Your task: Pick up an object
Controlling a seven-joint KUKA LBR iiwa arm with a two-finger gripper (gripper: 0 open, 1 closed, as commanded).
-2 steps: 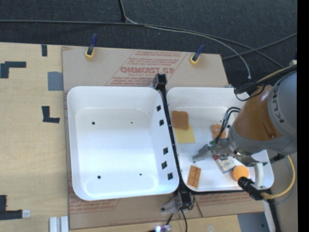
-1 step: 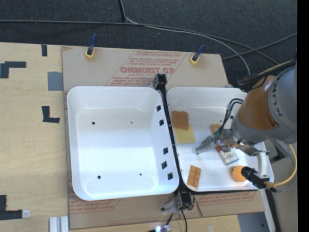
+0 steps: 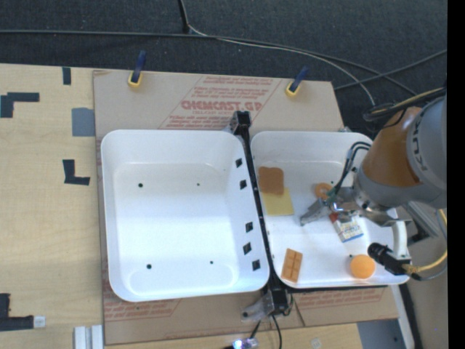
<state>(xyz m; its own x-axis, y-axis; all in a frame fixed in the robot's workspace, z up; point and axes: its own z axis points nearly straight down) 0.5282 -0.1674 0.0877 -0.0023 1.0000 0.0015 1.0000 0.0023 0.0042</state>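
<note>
Several small objects lie in the right bin (image 3: pixel 312 142); the gripper (image 3: pixel 314 214) hangs just beside the yellow sponge (image 3: pixel 279 203), grip state unclear. Soft, light sponge likely suits an edge pinch

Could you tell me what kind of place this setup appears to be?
Probably a robotics lab bench for grasping trials: two white bins clamped onto cardboard, small objects like an orange ball, and a gripper.
</note>
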